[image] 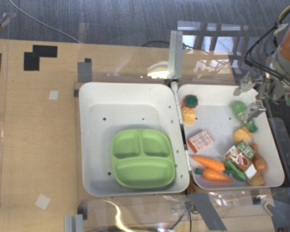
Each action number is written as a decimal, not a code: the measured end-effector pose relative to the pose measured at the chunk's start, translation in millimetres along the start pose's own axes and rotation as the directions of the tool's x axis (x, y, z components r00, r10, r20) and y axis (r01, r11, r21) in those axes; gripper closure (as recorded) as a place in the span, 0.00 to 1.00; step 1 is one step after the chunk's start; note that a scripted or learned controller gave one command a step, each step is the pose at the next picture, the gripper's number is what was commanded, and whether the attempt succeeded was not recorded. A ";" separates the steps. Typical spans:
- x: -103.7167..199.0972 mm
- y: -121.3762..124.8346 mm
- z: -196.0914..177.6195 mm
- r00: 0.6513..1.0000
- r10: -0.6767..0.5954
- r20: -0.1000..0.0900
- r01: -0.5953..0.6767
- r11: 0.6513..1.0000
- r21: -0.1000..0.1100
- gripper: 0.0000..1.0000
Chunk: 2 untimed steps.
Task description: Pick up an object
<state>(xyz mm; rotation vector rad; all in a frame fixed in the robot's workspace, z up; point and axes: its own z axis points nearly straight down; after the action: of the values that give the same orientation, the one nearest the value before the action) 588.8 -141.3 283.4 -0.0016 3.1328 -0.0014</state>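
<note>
- Two shallow white bins sit side by side on a tan wooden bench (34, 144); we see black tape patches (38, 55) at its far left and small pale squares stuck on the wood.
- Beyond the bench we see dark blue-grey ribbed flooring (111, 18), crossed by a thin pale cable.
- Left bin (94, 105): a green divided plate (142, 157) lies flat in the near half.
- Right bin (217, 112): we count two carrots (210, 164) near the front rim, a red-and-white carton (200, 140) mid-bin, a corn piece (188, 114) with a dark green piece behind it at the divider, a green object (239, 107) by the far right.
- Gripper (255, 109) hangs over the right bin's far right corner, just beside the green object; we cannot tell whether it grasps anything.
</note>
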 end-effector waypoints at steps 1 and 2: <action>-51.0 -23.5 125.6 0.964 -0.267 -0.005 0.267 0.964 -0.003 0.00; -0.2 -41.3 193.5 0.970 -0.245 0.007 0.245 0.970 0.003 0.00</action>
<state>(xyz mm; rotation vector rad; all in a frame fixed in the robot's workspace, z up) 590.8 -182.7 90.0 -0.3867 3.1019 -0.0065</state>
